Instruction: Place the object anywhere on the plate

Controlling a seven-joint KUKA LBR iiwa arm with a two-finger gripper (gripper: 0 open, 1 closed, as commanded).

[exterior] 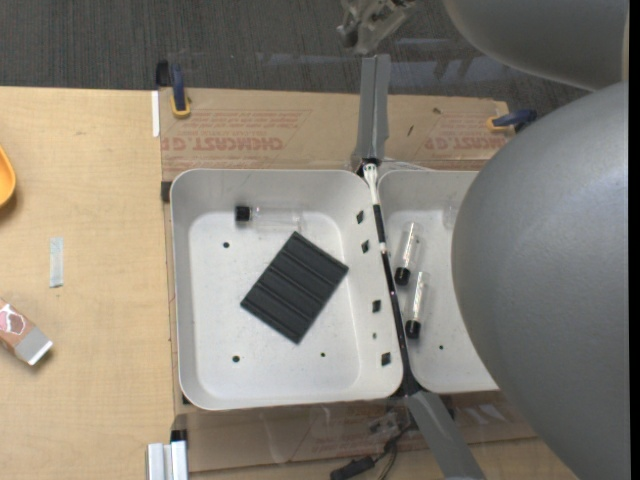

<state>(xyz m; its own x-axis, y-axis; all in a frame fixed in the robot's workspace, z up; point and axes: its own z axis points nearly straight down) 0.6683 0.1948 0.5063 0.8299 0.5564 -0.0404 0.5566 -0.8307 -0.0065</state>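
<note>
A black ribbed plate lies tilted in the middle of the left bin. A clear tube with a black cap rests just behind it, near the bin's back wall. Two more clear tubes with black caps lie in the right bin, close to the divider. My gripper is raised high at the top of the view, beyond the back of the bins, blurred and holding nothing that I can see. The grey arm covers most of the right bin.
A grey post rises at the back between the bins. Blue clamps hold the cardboard sheet. On the wooden bench at the left lie a small grey strip and an eraser-like block.
</note>
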